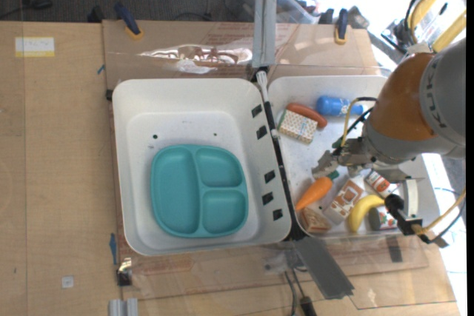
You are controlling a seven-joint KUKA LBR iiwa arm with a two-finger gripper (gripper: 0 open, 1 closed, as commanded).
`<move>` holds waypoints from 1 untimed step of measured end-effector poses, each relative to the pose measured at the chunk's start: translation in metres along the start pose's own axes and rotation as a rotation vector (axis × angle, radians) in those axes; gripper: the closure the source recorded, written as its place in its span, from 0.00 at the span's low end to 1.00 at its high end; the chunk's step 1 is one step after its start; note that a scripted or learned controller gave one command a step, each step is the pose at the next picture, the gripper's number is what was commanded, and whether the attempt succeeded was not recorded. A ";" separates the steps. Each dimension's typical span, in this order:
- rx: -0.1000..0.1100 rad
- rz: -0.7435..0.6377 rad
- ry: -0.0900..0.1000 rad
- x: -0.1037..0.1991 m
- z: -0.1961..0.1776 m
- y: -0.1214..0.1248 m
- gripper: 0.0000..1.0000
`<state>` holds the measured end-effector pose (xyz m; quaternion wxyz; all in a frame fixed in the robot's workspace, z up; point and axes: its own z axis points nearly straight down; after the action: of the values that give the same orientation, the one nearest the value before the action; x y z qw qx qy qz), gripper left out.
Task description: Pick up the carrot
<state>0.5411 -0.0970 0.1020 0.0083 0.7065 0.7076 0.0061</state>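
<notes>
We were in the approach, as we read it: the carrot point(314, 192) lay in the right bin point(296, 89), near the divider at the bin's front, tip pointing toward the lower left, a small box point(315, 220) just beside it and a banana point(364, 210) farther right. The end effector point(333, 163) hung just above the carrot's leafy end, and from this slanted view we could not tell how its grip stood. Nothing sat in its grasp that we could make out. Over in the left bin the teal tray point(198, 189) waited, untouched. The next move, we judged, called for a descent straddling the carrot across its width, clear of the box.
</notes>
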 end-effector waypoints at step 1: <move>0.006 0.027 0.002 -0.001 0.011 -0.005 0.00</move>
<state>0.5368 -0.0979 0.0911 0.0054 0.7159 0.6982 0.0046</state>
